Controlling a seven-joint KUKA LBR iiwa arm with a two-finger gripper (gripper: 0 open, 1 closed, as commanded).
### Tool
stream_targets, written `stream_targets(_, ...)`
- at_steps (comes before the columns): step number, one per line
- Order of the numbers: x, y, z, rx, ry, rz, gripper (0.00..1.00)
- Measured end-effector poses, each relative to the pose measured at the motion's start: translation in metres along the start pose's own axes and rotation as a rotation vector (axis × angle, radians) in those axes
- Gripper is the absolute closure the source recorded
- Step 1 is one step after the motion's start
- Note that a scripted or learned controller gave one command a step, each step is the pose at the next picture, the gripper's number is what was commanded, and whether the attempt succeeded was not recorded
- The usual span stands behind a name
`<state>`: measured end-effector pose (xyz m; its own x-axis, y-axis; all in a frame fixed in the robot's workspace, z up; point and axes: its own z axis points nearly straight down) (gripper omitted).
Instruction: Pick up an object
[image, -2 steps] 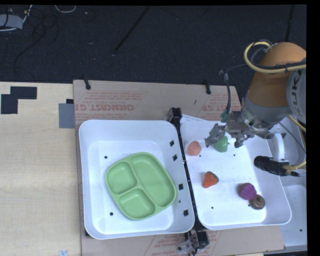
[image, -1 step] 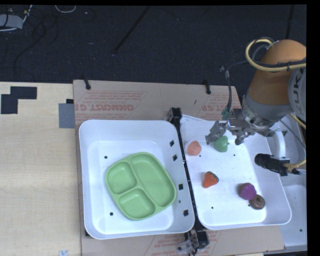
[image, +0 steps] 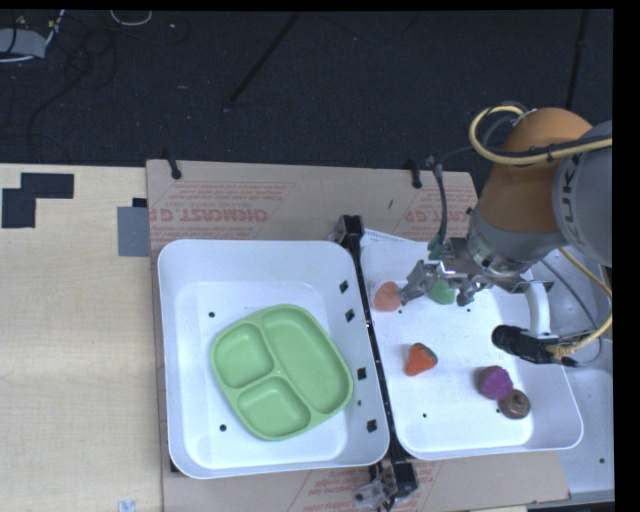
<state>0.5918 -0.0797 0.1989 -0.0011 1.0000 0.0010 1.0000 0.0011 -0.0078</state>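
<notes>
Camera view: I see gripper (image: 437, 283) over right bin (image: 560, 435), fingers pinching a green object (image: 440, 291); peach piece (image: 387, 296) nearby.

2 bins sit side by side on the worktop (image: 70, 330), touching along their inner walls. The left bin (image: 185, 300) holds a divided plate (image: 281, 371) with 3 compartments, lying flat near its middle. In the right bin (image: 450, 425), a toy peach (image: 387, 296) lies beside the dividing wall at the back, the claw (image: 437, 284) just right of it. A toy strawberry (image: 420, 359) lies mid-bin. A ball (image: 494, 381) and a small ring (image: 515, 404) touch at the front right.
</notes>
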Motion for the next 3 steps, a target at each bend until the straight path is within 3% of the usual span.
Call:
stream_targets(2, -0.001, -0.001, 0.114, -0.002, 0.0, 0.002, 0.0)
stream_targets(3, -0.002, -0.001, 0.101, -0.003, 0.0, 0.007, 1.0)
